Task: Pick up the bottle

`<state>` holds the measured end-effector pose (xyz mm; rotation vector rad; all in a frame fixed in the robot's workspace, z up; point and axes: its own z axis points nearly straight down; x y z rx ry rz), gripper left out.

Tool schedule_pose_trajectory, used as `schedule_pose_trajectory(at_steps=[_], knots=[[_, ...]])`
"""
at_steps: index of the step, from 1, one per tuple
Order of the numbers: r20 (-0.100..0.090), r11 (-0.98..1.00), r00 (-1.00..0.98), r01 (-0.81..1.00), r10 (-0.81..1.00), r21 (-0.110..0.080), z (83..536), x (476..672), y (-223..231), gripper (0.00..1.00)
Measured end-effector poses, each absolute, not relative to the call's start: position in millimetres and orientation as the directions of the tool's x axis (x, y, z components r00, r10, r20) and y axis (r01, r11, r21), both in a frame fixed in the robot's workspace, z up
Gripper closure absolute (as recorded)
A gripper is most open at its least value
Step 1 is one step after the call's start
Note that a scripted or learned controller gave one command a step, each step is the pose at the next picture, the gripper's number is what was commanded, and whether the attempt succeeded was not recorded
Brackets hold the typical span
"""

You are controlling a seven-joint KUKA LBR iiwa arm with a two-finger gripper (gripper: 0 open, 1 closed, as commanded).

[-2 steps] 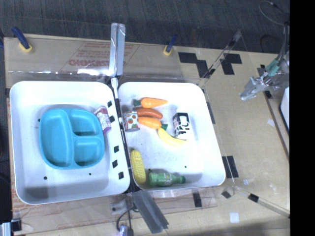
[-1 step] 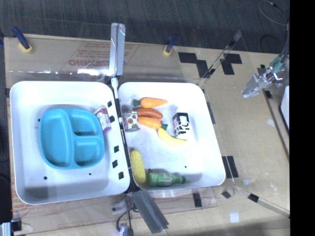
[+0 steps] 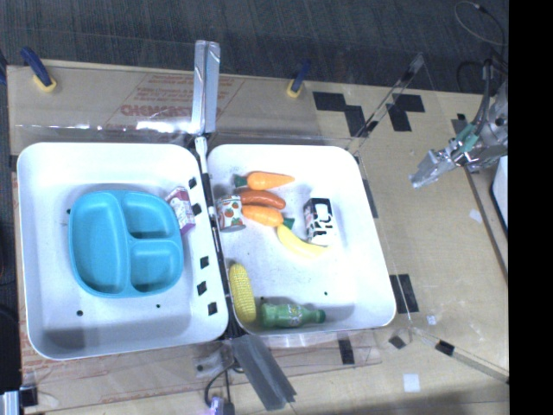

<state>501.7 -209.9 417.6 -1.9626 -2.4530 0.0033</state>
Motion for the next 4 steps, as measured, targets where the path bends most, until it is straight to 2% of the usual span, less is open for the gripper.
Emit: schedule_pose_trajectory(at_steps=[1,2,4], knots=[[-0.002,0.407,-0.407,0.913,0.913,0.001,443,477.2,-147,1.0],[-0.003,0.288,-0.288,0.958,0.958,0.0,443,487.2,-211,1.0],[-0.007,0.298,-0.298,0.955,0.955,0.001,465,489.0,-211,1.0]])
